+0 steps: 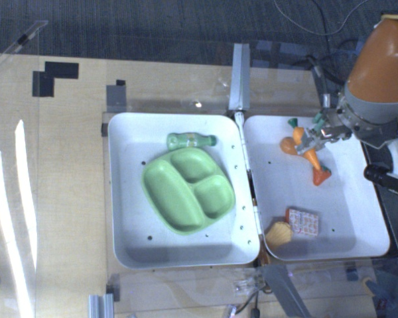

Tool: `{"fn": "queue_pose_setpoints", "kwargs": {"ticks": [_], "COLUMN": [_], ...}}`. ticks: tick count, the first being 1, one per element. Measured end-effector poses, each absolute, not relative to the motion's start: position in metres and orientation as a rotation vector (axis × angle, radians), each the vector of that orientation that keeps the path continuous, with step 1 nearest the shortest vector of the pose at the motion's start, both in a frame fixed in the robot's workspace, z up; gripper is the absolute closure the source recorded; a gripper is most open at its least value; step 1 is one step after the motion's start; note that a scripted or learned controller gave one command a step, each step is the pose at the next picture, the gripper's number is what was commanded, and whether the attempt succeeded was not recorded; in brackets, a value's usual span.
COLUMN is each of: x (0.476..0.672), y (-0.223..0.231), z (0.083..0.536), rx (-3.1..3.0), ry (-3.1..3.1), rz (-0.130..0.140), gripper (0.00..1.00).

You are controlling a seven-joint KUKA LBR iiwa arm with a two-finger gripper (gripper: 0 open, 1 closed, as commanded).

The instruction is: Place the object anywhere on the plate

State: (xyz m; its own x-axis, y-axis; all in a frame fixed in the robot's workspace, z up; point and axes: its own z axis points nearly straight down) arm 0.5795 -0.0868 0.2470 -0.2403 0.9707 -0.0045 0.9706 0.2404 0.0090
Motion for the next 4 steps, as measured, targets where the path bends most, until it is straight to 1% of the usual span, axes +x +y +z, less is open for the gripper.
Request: {"fn": "queue_pose_setpoints", "kwargs": {"ticks": [1, 2, 3, 4], "x": [0.592, 0.606, 0.606, 0.608], "y": [-0.029, 0.049, 0.049, 0.050], "z": [0.199, 0.185, 0.186, 0.197], "rx": [1.917, 1.896, 1.896, 1.888], "ry": [2.484, 2.502, 2.501, 2.502], "rz": [0.005, 0.005, 0.005, 0.012], "gripper": [1.00, 1.00, 0.00, 1.00]}}
